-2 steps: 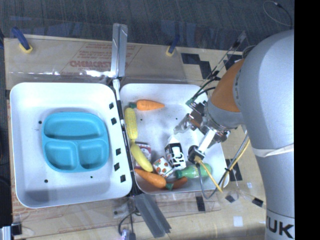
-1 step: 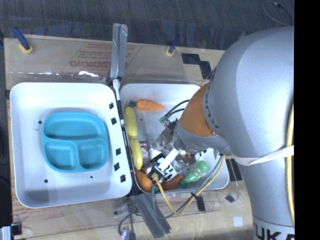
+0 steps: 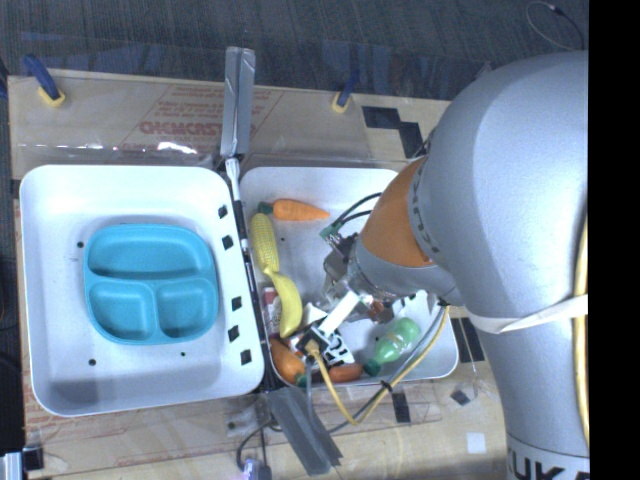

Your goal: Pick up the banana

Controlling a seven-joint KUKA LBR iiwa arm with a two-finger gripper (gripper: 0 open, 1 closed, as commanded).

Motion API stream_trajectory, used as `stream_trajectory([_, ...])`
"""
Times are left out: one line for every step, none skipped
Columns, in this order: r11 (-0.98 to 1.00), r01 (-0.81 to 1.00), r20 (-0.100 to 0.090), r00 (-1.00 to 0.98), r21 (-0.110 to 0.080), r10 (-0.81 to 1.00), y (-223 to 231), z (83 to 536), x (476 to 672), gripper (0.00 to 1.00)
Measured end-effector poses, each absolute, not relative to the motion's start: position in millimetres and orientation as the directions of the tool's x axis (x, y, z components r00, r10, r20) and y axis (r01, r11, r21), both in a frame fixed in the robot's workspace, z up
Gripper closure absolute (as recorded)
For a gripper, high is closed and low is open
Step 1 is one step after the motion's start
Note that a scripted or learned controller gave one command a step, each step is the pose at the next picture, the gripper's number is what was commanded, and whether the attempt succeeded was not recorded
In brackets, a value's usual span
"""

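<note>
From the camera above, the desk (image 3: 120, 118) carries two white bins side by side. The left bin (image 3: 45, 203) holds a blue divided plate (image 3: 150, 283). The right bin (image 3: 310, 178) is crowded. A carrot (image 3: 300, 210) lies near its far wall, and a corn cob (image 3: 263, 243) runs along its left wall. The banana (image 3: 289, 306) lies just below the cob, curved and flat on the bin floor. An orange fruit (image 3: 283, 361) sits at the near left corner and a green bottle (image 3: 397, 338) lies towards the near right.

The grey arm (image 3: 510, 198) reaches in from the right and covers much of this bin. Its hand (image 3: 340, 286) hangs low, just right of the banana. Whether the hand is open or closed cannot be told, and nothing is seen in its grip.
</note>
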State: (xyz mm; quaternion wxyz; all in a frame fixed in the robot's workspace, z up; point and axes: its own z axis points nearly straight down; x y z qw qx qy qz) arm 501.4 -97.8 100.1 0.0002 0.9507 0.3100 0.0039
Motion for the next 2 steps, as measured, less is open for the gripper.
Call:
stream_trajectory([-0.938,0.347,-0.007,0.938,-0.005,0.347,-76,189,573.0,1.00])
stream_trajectory([-0.938,0.347,-0.006,0.938,-0.003,0.347,-15,237,623.5,1.00])
